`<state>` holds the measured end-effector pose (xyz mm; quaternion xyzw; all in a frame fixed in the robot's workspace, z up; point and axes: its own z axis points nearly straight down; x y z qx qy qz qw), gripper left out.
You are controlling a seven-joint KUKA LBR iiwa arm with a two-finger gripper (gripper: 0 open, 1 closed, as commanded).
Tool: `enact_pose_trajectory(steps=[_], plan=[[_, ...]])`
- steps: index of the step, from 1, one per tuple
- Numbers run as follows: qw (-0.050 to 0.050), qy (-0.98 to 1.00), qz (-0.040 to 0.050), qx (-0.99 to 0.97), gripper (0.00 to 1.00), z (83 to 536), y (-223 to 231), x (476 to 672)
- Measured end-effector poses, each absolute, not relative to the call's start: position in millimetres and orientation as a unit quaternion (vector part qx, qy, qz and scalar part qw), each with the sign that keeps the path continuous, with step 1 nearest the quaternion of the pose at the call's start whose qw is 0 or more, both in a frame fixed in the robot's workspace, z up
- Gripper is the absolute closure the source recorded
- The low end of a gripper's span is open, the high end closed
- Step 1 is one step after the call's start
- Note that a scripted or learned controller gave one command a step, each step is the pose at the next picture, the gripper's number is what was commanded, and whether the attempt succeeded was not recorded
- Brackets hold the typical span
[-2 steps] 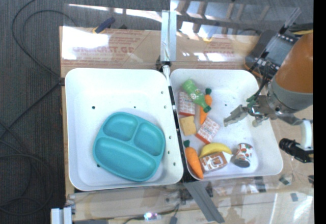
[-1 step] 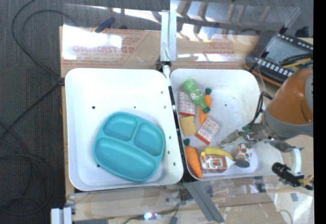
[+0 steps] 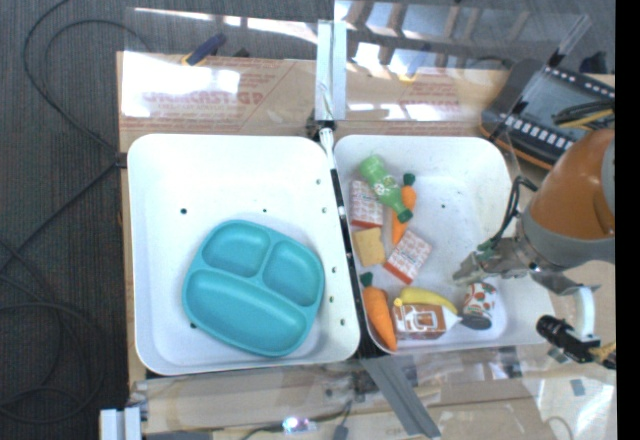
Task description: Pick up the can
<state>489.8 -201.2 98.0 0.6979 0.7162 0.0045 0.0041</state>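
Reaching into right bin, tool hovers just above small can lying near bin's front right corner, beside banana; finger state cannot be told. Advice: centre over can, descend straight, avoid banana.

Left bin holds divided tray. Right bin: food items along left wall, can near front right, end effector just behind it.

Bare floor of right bin behind can; banana just left.
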Motion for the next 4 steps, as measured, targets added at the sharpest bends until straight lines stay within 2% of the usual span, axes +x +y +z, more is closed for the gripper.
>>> enact_pose_trajectory(steps=[1, 2, 3, 4], plan=[[0.004, 0.716, 0.0042, 0.698, 0.0, 98.0, -201.2, 489.6], [0.005, 0.726, 0.0028, 0.688, 0.0, 90.1, -202.0, 488.2], [0.005, 0.726, 0.0043, 0.688, 1.0, 98.6, -201.4, 490.1], [0.005, 0.726, 0.0042, 0.688, 0.0, 98.5, -201.3, 490.0]])
